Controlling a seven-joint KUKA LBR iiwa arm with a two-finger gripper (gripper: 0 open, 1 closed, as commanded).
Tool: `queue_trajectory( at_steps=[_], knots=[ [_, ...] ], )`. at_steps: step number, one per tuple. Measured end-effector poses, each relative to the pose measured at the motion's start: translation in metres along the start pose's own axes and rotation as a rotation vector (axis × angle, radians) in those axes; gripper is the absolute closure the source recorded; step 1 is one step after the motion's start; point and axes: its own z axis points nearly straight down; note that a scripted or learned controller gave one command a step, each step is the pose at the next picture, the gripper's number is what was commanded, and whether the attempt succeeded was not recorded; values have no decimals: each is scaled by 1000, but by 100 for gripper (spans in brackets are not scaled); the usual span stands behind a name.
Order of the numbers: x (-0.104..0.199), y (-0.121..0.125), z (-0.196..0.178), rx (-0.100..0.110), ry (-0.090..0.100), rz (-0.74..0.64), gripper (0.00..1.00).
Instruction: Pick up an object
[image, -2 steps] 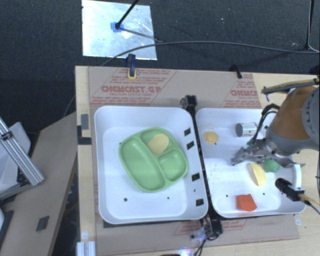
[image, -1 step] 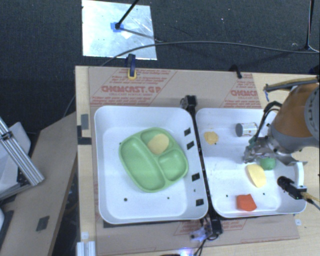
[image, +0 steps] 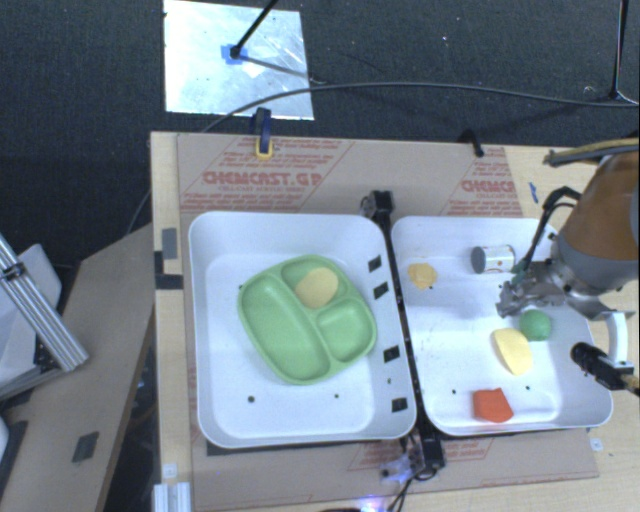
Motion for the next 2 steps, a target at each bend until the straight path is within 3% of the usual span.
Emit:
queue_trajectory(
  at_steps=[2],
  knots=[
    [4, 1, -79, 0, 0, -2, 100]
  ],
)
